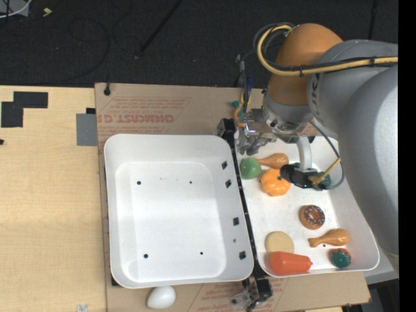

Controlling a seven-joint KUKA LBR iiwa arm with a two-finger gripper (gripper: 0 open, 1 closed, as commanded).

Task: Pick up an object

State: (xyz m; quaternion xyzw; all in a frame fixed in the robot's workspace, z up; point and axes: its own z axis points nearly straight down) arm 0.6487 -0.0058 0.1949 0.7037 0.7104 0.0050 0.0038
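My gripper hangs over the far left corner of the right bin, just above a green round toy. Beside that toy lie a small orange drumstick and an orange pumpkin-like toy. Nothing shows between the gripper's tips. Toward the near end of this bin lie a chocolate donut, a second drumstick, a beige round piece, a red pepper and a small teal toy.
The left bin stands next to the right one, their walls meeting in a black-clipped divider. A white egg lies on the cardboard outside the left bin's near edge. The arm's bulk covers the right bin's far right side.
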